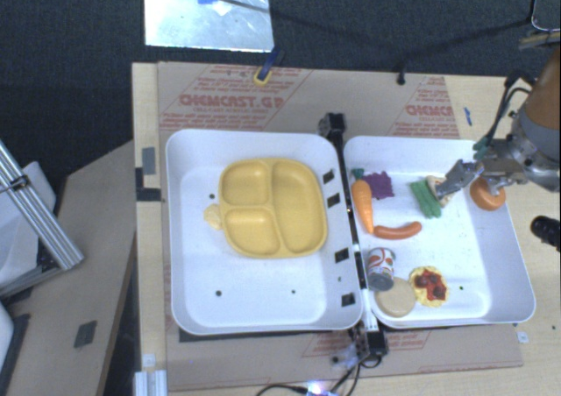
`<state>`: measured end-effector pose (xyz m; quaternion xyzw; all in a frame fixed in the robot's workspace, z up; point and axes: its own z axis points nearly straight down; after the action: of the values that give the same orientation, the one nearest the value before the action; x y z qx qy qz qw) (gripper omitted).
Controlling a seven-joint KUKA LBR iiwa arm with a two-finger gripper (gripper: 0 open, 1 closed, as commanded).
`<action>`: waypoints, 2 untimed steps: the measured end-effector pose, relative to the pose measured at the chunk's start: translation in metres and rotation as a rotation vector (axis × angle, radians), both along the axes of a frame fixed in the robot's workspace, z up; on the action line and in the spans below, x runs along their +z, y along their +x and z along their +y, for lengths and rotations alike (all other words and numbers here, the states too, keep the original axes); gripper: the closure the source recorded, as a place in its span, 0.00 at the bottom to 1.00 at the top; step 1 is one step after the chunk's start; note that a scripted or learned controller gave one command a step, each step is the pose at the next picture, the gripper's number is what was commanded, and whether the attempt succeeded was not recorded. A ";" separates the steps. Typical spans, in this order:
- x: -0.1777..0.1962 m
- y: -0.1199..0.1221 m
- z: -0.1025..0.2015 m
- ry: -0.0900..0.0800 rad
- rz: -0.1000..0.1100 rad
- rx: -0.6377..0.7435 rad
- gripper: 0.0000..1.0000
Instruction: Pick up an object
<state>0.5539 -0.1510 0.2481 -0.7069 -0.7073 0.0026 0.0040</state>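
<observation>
Over the right bin (504, 285), at its far right edge, the grey arm (536, 136) reaches in from the right and bends down toward the bin floor. Its gripper (456, 180) points left, just beside a green object (427, 196); whether it is released or clenched, one cannot tell.

Nearest in the right bin lie a tan round piece (396, 300) and a small pizza slice (429, 286), with a small can (379, 266) just behind them. Farther back a sausage (397, 229) lies near the carrot (361, 202) along the bin's left wall. A purple object (379, 184) sits beside the carrot. An orange ball (487, 195) sits at the bin's right rim, beside the gripper.

Left of the right bin, the left bin (188, 298) holds a yellow divided plate (267, 208).
</observation>
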 end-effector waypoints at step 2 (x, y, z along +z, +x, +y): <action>-0.037 0.000 -0.003 -0.002 -0.008 0.000 0.00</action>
<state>0.5538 -0.1542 0.2112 -0.7067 -0.7075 0.0003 0.0006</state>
